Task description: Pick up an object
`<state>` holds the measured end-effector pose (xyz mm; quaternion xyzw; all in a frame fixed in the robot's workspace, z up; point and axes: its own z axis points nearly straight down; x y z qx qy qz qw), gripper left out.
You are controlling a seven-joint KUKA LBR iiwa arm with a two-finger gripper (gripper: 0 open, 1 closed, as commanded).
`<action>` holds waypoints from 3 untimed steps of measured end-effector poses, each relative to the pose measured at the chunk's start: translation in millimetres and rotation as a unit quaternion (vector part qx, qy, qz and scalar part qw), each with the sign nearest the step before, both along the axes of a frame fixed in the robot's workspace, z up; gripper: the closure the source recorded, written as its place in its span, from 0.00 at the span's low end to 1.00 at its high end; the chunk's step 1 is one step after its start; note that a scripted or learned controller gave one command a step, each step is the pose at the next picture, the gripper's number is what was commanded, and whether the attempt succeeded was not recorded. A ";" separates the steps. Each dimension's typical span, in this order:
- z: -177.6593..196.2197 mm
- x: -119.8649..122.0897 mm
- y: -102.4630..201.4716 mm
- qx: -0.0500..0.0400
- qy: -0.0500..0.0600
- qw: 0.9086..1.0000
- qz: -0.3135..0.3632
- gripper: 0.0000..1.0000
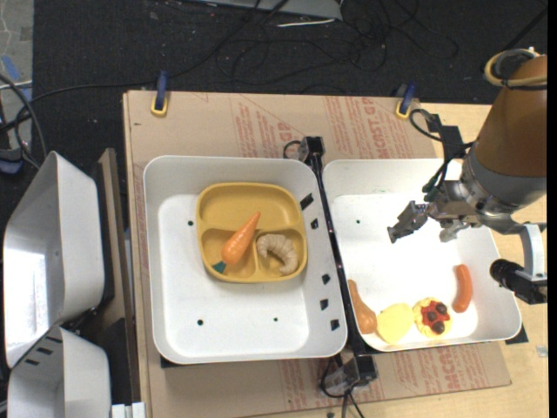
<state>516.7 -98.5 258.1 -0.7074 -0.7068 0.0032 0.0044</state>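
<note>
Left bin (174, 320): holds a yellow divided plate (213, 203). On the plate, a toy carrot (241, 239) lies slantwise across the divider, leaf end low and left; a pale shrimp (279, 252) sits curled in the lower right compartment, just beside the carrot.

Right bin (365, 190): four toys, all along the near edge. A tan drumstick (360, 307) lies against the left wall. A pale yellow disc (395, 322) is just right of it, touching or nearly so. A small pizza piece (432, 316) with red and dark toppings touches the disc's right side. An orange sausage (462, 287) lies upright-wise near the right wall, apart from the pizza piece.

Gripper (404, 225): hangs over the middle of the right bin, above bare floor, well apart from the toys. Nothing between the fingers; whether they are spread or pressed together cannot be told at this angle.

Around: brown bench board (261, 129), two yellow clamps (159, 104) at its far edge, cables on the dark floor behind.
</note>
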 end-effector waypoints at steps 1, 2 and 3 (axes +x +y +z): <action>4.8 1.9 0.0 -0.001 -0.005 1.000 0.001 0.00; -44.6 9.1 6.6 0.000 -0.003 1.000 0.000 0.00; -93.0 14.4 0.3 -0.001 -0.003 1.000 -0.001 0.00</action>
